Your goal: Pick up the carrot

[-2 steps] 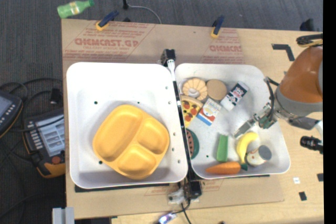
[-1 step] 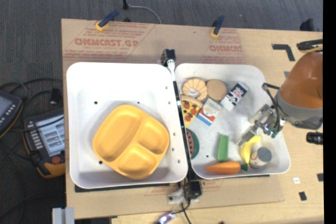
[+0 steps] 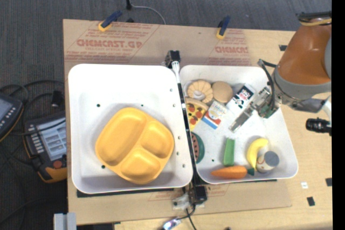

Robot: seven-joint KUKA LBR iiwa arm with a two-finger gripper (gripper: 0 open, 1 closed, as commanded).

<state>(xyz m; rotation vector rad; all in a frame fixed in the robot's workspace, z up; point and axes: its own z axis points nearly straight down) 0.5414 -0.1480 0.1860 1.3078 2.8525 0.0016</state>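
Carrot (image 3: 229,172) lay at 6 o'clock from gripper (image 3: 241,121), well apart, long axis 3–9 along right bin (image 3: 285,132) near wall. Pincer state: could not tell.

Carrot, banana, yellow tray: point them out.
carrot (image 3: 229,172), camera view, middle of its orange body.
banana (image 3: 254,152), camera view, its curved yellow back.
yellow tray (image 3: 135,144), camera view, central divider ridge.
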